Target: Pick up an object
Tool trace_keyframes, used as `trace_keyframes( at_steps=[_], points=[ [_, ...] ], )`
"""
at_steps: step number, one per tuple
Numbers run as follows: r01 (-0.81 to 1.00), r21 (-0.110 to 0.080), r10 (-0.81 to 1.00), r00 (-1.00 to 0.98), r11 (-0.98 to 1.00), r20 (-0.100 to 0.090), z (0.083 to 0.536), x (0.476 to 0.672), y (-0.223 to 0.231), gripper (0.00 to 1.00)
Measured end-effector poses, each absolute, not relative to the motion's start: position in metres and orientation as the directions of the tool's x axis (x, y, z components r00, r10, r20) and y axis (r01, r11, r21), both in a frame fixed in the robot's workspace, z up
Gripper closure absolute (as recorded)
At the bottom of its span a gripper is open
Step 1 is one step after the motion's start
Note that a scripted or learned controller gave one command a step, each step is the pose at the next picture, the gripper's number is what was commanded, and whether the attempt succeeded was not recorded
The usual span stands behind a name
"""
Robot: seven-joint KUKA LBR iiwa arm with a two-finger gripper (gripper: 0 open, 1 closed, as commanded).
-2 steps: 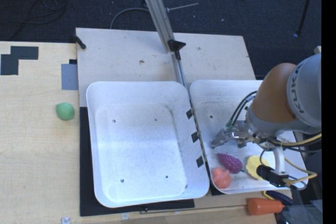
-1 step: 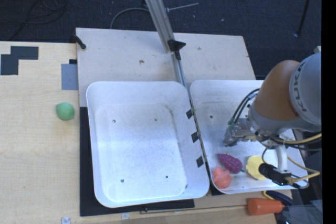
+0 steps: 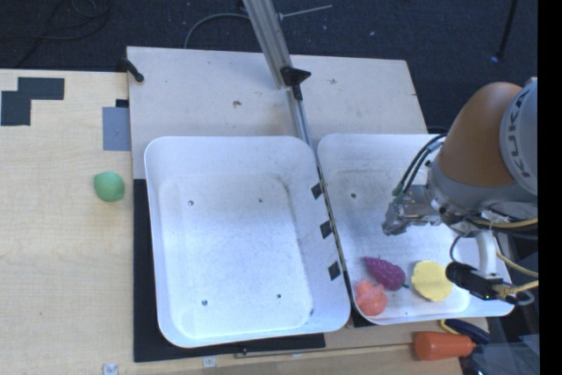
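Just below tool (image 3: pixel 397 219) (nearby): purple object (image 3: pixel 385 271).

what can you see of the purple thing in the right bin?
The purple object is a small, bumpy lump, like a toy grape bunch, matte magenta-purple. It lies flat on the floor of the right bin, near the front edge. An orange-red object sits just in front of it, apparently touching; a yellow object lies apart on the arm's side. The tool is above and behind it, not touching it.

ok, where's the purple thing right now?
The purple object lies in the right bin near its front edge, between the orange-red object and the yellow one.
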State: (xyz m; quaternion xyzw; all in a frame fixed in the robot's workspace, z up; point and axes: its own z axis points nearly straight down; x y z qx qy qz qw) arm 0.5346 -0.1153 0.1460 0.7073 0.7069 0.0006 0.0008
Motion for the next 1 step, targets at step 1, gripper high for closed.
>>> trace_keyframes(
  at_steps=[1],
  points=[
    [1.0,0.004,1.0,0.001,-0.001,-0.001,0.1937,0.5274,-0.1207,1.0]
  ],
)
